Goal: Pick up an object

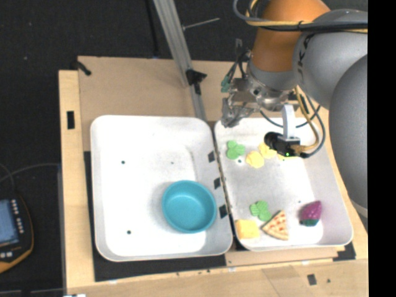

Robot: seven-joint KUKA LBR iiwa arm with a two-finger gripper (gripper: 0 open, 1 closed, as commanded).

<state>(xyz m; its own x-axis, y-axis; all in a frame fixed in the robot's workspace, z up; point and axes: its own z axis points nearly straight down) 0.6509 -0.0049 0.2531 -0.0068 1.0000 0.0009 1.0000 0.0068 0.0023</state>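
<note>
Across the wooden surface (136, 85) sit my two shallow white bins, side by side and touching along their inner rims. My arm (328, 54) comes in from the right, big and grey, with the orange band (288, 26) bulging just above the wrist and cables looping around it.

Left bin (124, 147) first: a teal bowl (189, 206) stands upright near its lower right corner, close to the shared rim. Small dark specks dot the bare white floor beside it.

Right bin (322, 190) now, and this is where the pickable pieces lie. Near the top, a green leafy toy (234, 150), with a pale yellow piece (255, 160) just beside it and another yellow piece (267, 151) partly under my black wrist fitting (281, 145), which shows a tiny green light. Along the bottom edge: a yellow block (248, 229), a second green toy (260, 210) just above it, a pizza slice toy (276, 226) touching close on the right, and a purple toy (310, 212) apart toward the right wall.

My end effector (232, 113) hangs at the far upper left corner of the right bin, over the rim, well apart from the green leafy toy. Nothing is visibly between its fingers; how wide they stand I cannot tell from this slant.

A grey metal strut (176, 42) runs diagonally down to the bins' top edge.
</note>
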